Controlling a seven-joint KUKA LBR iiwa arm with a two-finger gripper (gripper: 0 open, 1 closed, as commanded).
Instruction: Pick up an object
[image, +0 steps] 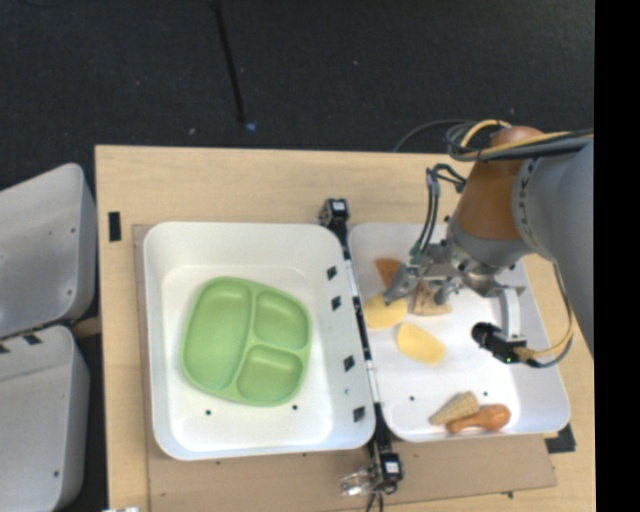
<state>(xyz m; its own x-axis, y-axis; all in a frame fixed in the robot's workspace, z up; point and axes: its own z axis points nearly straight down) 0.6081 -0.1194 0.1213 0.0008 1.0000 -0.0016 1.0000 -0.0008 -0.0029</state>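
Here's the arm (520, 200), grey with its orange band, reaching in from the right and hanging over the far part of the right bin (540, 395). The pincer (428, 287) is down low among the food pieces. Its dark fingers crowd around a tan wedge (432, 301), but whether they are spread, closed or clamped on that wedge cannot be told from this angle.

Let's run through what lies in that right bin. Just left of the pincer, near the bin's far-left corner, sits an orange triangular piece (387, 270). Nearer to us and against the divider between the bins is a pale yellow slice (383, 315). Another yellow slice (421, 344) lies just beside it, towards the middle of the bin. Over at the near edge, a tan wedge-shaped piece (453, 409) lies touching an orange carrot-like piece (482, 419). A small black part (490, 339) hangs from the arm, cabled, above the bin's right side.

Over in the left bin (160, 400), there's a green divided plate (246, 341) with three compartments, sitting flat in the middle, well apart from all the action.

Both bins rest side by side on the wooden surface (250, 185), with black clips (334, 211) along the seam between them.
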